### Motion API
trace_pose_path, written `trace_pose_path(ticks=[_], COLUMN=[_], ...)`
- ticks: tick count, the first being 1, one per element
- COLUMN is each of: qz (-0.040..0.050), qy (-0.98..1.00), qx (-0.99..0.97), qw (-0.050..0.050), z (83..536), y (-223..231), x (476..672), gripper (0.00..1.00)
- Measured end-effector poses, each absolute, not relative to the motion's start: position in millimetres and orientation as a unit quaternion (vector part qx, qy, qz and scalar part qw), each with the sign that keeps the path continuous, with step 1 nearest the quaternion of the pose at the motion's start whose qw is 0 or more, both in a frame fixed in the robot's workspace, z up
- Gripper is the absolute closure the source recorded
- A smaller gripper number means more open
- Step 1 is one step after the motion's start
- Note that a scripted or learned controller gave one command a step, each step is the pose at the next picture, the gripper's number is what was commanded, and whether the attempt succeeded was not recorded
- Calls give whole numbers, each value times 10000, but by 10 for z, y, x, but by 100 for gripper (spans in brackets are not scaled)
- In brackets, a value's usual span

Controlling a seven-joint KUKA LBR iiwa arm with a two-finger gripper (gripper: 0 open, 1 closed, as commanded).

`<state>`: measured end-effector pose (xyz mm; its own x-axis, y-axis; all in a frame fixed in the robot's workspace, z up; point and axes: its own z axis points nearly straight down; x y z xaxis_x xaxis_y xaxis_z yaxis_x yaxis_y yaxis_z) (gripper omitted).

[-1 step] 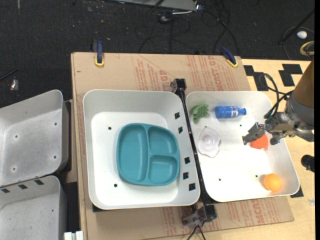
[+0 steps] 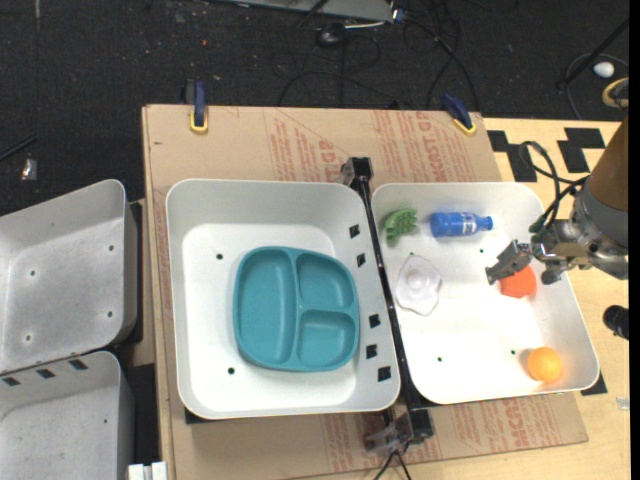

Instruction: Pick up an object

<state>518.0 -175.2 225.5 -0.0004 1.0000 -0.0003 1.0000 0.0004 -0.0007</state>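
Camera view: left bin (image 2: 200, 218) holds a teal tray (image 2: 296, 309); right bin (image 2: 570, 338), a blue bottle (image 2: 459, 224).

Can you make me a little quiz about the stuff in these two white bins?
1. True or false: the teal divided tray lies in the left bin.
2. Which thing lies nearest the end effector? A) blue bottle B) red-orange block C) orange ball
3. Fill in: the green toy lies in the right bin, close to the ____ between the two bins.

Key: 1. true. 2. B. 3. divider.
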Motion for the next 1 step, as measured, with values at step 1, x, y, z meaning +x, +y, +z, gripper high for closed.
trace_pose_path(ticks=[1], qz=[13], qy=[-7064], qx=[-7079], qw=[22], z=[1800], y=[-1759], x=[5109], gripper=[0])
